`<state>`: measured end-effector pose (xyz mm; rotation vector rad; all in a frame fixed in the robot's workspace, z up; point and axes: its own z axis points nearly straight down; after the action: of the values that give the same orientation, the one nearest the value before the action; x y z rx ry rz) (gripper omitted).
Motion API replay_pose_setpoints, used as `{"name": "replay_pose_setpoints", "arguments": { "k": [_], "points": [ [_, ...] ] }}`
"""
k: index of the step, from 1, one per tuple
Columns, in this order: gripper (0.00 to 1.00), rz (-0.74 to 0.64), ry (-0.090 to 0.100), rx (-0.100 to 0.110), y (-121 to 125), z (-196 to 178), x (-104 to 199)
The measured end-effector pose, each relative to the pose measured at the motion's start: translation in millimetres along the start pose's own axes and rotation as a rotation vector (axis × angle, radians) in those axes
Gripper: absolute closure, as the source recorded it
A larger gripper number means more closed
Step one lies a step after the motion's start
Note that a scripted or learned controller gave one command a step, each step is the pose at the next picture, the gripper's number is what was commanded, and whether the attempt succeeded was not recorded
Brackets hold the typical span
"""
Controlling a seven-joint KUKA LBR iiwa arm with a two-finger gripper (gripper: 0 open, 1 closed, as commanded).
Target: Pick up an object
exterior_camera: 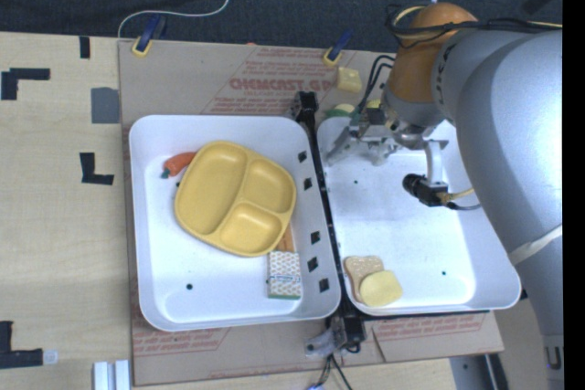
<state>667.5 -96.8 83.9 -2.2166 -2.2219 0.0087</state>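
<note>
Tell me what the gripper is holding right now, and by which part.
It cannot be told. The gripper sits at the far edge of the right bin, by a pale yellow-green object, but nothing shows between its fingers.

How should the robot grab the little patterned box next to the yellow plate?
Probably from straight above, closing on the two long sides of the little box. It lies flat in the left bin, with its long sides bare. Its top end sits close to the yellow divided plate, so gripping end to end looks tighter.
</note>
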Motion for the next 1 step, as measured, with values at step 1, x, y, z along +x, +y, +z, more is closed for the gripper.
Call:
{"name": "replay_pose_setpoints", "arguments": {
  "k": [1],
  "points": [
    [0.0,0.001,0.001,-0.003,0.2,-0.1,-1.4]
  ]
}}
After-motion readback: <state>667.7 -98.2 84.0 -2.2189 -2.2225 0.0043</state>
